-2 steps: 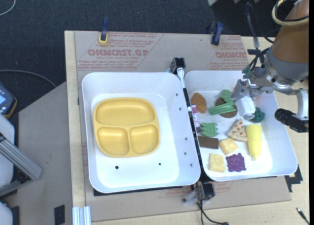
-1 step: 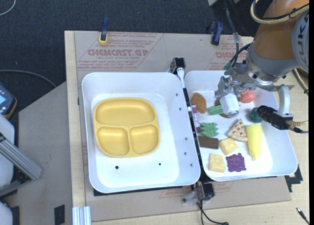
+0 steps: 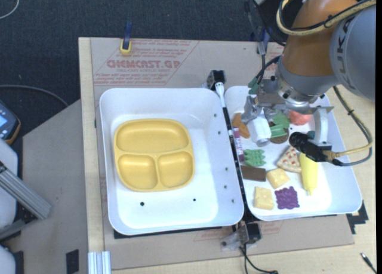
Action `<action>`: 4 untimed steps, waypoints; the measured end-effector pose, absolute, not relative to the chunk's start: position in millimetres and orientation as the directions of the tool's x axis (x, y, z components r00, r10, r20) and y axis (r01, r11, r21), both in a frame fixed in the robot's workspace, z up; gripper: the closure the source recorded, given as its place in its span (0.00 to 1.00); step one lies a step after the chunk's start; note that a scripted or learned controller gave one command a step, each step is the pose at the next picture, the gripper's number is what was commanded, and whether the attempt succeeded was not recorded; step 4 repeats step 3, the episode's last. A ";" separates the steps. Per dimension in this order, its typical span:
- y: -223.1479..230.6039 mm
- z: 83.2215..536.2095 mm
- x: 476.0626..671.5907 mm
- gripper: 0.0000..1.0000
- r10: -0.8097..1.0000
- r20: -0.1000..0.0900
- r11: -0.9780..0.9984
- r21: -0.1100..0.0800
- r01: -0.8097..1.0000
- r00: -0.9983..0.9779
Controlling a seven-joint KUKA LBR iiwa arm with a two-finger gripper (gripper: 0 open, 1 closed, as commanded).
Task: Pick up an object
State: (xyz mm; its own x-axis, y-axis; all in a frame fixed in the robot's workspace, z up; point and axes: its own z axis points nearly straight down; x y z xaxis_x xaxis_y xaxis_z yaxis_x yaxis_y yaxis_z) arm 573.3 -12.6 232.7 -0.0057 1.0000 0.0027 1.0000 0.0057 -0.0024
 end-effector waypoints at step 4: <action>79.9 222.5 582.8 1.00 1.000 0.000 0.001 -0.004 1.000 -0.001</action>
